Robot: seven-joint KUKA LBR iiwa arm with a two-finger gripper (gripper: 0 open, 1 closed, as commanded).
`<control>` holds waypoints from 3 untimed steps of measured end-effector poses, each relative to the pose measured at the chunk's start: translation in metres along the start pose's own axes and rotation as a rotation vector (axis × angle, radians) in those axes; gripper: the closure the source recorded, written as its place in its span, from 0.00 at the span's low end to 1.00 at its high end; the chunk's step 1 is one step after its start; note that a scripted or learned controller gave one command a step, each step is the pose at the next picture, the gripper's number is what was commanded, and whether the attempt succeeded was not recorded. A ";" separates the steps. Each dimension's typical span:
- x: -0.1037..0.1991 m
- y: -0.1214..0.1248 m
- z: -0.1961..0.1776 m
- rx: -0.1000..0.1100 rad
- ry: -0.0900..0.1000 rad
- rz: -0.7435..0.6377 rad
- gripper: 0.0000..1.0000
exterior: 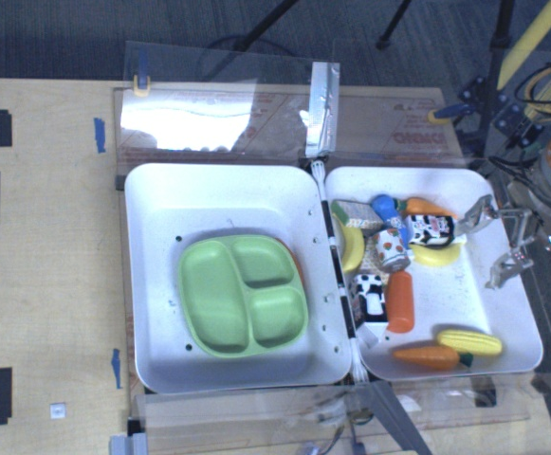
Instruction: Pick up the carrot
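The orange plastic carrot with a green stem end (429, 356) is lying in the right-hand shallow white bin (517, 316), against its near wall. Its long axis is running roughly left to right, tapered tip pointing left and green end pointing right, touching the yellow plastic corn cob (469, 342) lying just beyond it.

Also sitting in that bin, beyond the carrot: an orange-red cylinder (400, 301), a black-and-white cow-patterned box (374, 299), a small printed can (392, 250), a yellow banana (351, 246), a blue piece (384, 207), a second orange piece (429, 208) and a yellow wedge (436, 253). The left-hand white bin (152, 216) is holding a green three-compartment plastic tray (244, 294).

The metal two-finger gripper (498, 245) is hanging over the right bin's far right side, well apart from the carrot, its fingers standing wide and gripping nothing. Nothing is lying on top of the carrot.
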State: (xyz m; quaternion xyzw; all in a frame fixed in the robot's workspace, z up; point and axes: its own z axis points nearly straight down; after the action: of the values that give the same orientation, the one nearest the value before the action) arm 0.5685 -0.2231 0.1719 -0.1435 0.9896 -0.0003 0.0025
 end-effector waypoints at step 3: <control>-0.025 -0.006 -0.031 0.002 -0.004 -0.227 0.00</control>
State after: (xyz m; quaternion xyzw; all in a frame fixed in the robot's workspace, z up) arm 0.5945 -0.2216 0.2025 -0.2548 0.9670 -0.0012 0.0048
